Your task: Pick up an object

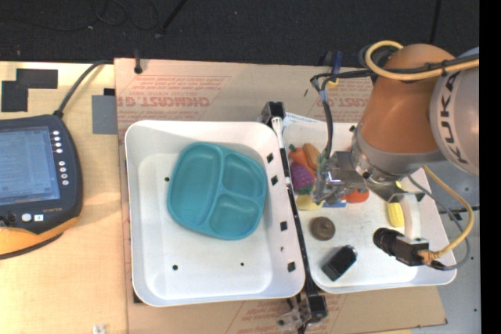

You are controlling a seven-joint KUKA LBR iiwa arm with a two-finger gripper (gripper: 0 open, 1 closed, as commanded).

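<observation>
My gripper (330,185) hangs low over the left part of the right bin (368,279), under the grey and orange wrist. Right beside it to the left lie a purple item (301,177), an orange carrot-like piece (301,158) and a small yellow piece (304,201). A red item (358,197) peeks out just to the gripper's right. In front of the gripper sit a brown round object (322,228) and a black block (339,263). A yellow corn-like item (396,213) lies further right. The arm hides the bin's back part.
The left bin (149,262) holds a teal divided plate (218,189). A black divider rail (286,199) runs between the bins. A tablet-like pendant (35,168) rests on the bench at far left.
</observation>
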